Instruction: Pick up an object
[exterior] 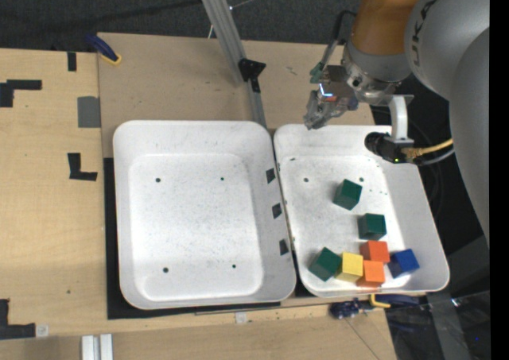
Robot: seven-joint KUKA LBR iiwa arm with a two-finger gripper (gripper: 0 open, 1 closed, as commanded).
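Several small blocks lie in the right bin (413,191). A dark green block (347,194) sits near its middle and another dark green block (371,226) lies below it. At the near edge are a green block (325,263), a yellow block (352,264), two orange blocks (374,261) and a blue block (404,261). My gripper (318,116) hangs above the far left corner of the right bin, well away from the blocks. I see nothing between its fingers.
The left bin (127,191) stands beside the right one on the wooden bench. A slanted metal rod (223,13) runs down to the gap between the bins at the back. Black tape marks lie on the bench at left.
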